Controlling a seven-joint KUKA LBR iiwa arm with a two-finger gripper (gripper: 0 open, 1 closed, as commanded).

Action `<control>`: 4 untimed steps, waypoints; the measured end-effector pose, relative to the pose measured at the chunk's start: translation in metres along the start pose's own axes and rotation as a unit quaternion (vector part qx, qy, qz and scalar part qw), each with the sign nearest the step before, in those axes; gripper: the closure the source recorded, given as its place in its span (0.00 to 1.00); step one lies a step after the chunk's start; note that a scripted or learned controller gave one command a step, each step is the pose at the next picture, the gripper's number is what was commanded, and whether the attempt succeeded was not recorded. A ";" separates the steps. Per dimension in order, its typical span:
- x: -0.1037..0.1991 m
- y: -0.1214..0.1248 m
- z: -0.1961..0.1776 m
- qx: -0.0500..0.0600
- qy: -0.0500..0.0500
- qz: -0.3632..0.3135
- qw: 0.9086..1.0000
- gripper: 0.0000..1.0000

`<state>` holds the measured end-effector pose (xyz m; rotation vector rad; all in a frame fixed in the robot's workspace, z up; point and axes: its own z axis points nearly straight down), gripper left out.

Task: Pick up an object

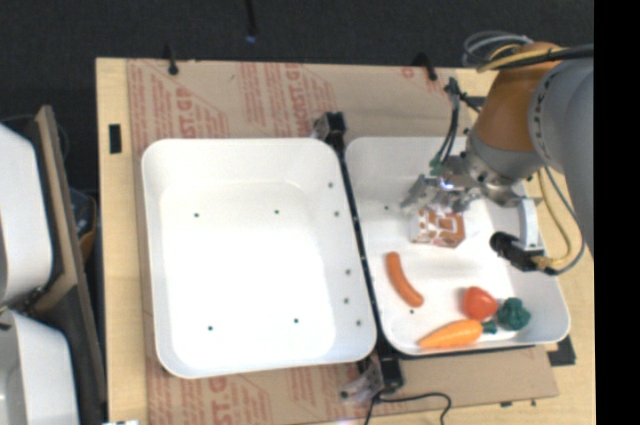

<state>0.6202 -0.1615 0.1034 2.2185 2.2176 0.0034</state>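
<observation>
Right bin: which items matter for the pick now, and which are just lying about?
In play:
- tool
- patterned orange-and-white object, right under the tool

Lying about:
- sausage
- tomato
- carrot
- green piece
- left bin

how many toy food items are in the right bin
4 in the right bin: sausage left-centre, tomato and carrot near the front, patterned piece under the gripper. The arm may hide more.

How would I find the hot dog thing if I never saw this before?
Look at the right-hand white bin, the one the grey arm reaches into. Along its left side, just below the patterned packet under the tool, lies the sausage. It is a plain reddish-orange stick with rounded ends, not pointed like the carrot and not round like the tomato.
</observation>
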 end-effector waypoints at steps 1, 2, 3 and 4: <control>-0.014 -0.035 0.000 0.000 0.000 0.001 1.000 0.00; -0.031 -0.050 0.001 0.000 0.000 0.001 1.000 0.00; -0.031 -0.049 -0.010 -0.001 0.000 0.001 1.000 1.00; 0.023 -0.025 -0.040 0.001 0.001 -0.002 1.000 1.00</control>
